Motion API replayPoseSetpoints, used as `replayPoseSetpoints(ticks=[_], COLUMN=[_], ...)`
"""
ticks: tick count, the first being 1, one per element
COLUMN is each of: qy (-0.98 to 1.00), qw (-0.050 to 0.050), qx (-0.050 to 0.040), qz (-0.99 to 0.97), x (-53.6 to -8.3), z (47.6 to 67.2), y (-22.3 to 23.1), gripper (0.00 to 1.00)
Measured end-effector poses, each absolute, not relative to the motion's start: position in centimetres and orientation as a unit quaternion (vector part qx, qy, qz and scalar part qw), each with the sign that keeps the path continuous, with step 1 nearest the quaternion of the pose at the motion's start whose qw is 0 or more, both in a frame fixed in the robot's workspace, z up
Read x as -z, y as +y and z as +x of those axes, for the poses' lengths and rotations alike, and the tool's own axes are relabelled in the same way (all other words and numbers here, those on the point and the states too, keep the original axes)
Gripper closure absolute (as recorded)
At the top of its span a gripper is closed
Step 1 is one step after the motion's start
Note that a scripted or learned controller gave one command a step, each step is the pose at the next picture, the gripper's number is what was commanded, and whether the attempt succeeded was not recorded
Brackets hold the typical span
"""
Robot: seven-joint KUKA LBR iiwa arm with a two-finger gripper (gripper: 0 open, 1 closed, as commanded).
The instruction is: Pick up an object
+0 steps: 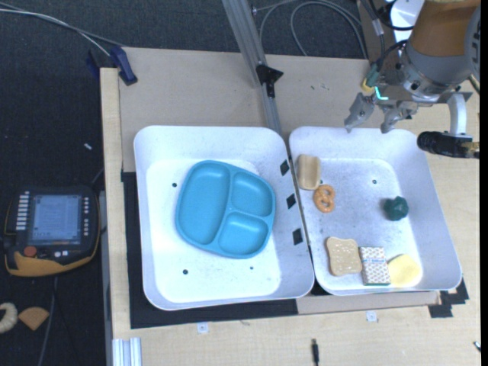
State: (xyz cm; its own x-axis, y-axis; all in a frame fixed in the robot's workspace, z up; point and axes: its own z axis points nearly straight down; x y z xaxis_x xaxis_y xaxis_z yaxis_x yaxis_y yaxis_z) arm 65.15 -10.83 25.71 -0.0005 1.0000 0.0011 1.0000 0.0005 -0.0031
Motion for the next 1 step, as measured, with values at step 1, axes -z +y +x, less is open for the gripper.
replayPoseSetpoints(ticks=[1], qy=[-0.707], qw=[0.0], qx=[0.0002], qz=[-0.707], x=[-25.85], z=[65.21], y=[-10.83], gripper=[0.0])
